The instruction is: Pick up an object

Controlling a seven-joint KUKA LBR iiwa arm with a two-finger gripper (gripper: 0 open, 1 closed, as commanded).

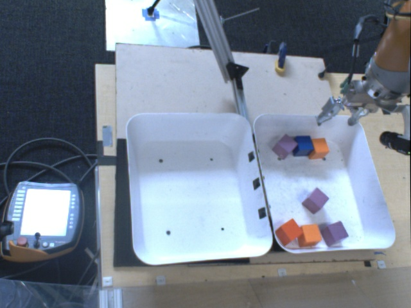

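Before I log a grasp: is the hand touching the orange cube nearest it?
Apart. The camera view shows the hand over the bin's far rim, with white bin floor between it and the orange cube.

I see 2 bins (192,124) of smooth white plastic with a faint sheen, speckled with dark flecks. The table (192,76) under them looks like pale, matt, slightly rough board, edged in bare light wood. The 7 cubes (303,145) look matt, like foam or painted wood; I cannot tell which. The claw (340,111) looks like bare grey metal, dully shiny. The pole (215,31) is brushed silver metal. The floor (51,56) looks like dark, coarse carpet. The pendant (42,220) has a glossy screen in grey plastic.
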